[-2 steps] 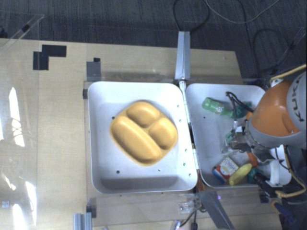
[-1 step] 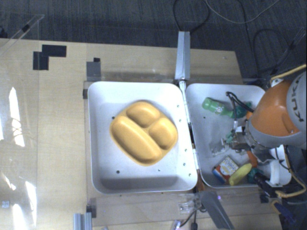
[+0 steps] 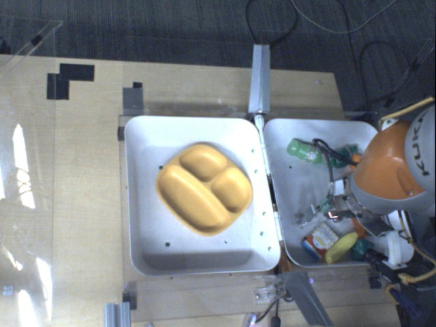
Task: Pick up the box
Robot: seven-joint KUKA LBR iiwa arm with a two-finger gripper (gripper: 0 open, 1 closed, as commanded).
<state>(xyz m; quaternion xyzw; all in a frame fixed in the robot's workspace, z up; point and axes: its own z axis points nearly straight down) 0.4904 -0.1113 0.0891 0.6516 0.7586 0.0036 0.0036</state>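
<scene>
camera view | arm [image 3: 392,165] over right bin [image 3: 293,182], letters "KU" legible on its grey shell | gripper [image 3: 335,208] low among clutter, opening cannot be told, no object seen held | box [image 3: 320,238] near bin's front edge, beside yellow item [image 3: 340,248], print unreadable | green bottle [image 3: 304,150] at back | left bin [image 3: 136,182] holds yellow padded form [image 3: 204,187]

A pale wooden bench [image 3: 82,182] fills most of the scene, with a dark blue-grey carpeted floor [image 3: 136,12] beyond its far edge. Black cables [image 3: 327,9] loop over the carpet at the far right. Black tape marks [image 3: 68,79] sit on the bench's far left, and bright reflections [image 3: 20,169] streak its left side.
</scene>
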